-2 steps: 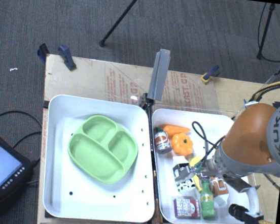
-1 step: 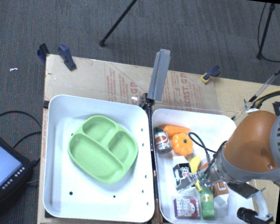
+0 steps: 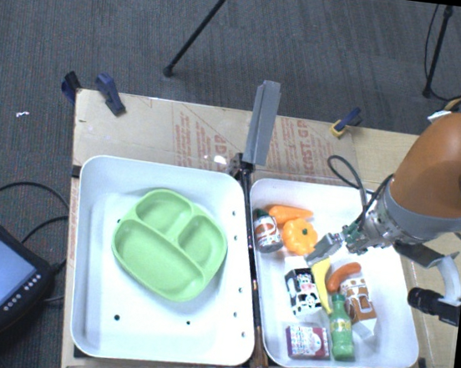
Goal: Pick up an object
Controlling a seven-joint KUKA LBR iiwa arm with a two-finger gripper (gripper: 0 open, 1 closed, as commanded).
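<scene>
Two bins share the tabletop as the hand [image 3: 329, 249], jaws apart and empty, hovers between pepper [image 3: 299, 236] at nine o'clock and sausage [image 3: 343, 276] at five, apparently choosing a target.

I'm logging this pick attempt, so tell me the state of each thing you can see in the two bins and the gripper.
Green plate: flat, right way up, in the left bin.
Can: lying on its side, right bin.
Orange pepper: loose, beside the can.
Carrot: lying flat.
Green bottle: lying down.
Gripper: above the right bin, holding nothing visible.
</scene>
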